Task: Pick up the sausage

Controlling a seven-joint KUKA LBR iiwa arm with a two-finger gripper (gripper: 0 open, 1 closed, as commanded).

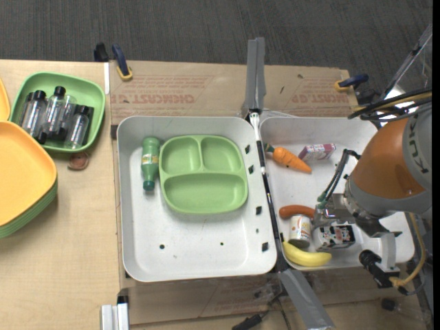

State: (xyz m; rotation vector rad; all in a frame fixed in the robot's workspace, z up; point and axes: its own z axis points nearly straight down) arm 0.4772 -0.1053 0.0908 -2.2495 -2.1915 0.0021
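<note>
Dark carpet floor (206, 12) at 12 o'clock; cardboard-covered bench (185, 91) below. Left bin (137, 253) holds a green divided plate (203, 172). Right bin (302, 126): gripper (328, 215) low at 5 o'clock, grip state cannot tell. Sausage (297, 211) lies just at its 9 o'clock, above a can (298, 229).

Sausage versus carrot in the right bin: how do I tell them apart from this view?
The sausage is plain red-orange and rounded at both ends; the carrot is brighter orange, tapers to a point and has a green top. The sausage lies nearly level across the view beside the small can, close to the gripper; the carrot lies at a slant farther up the right bin, near the pink carton. Both are elongated and lie flat.
</note>
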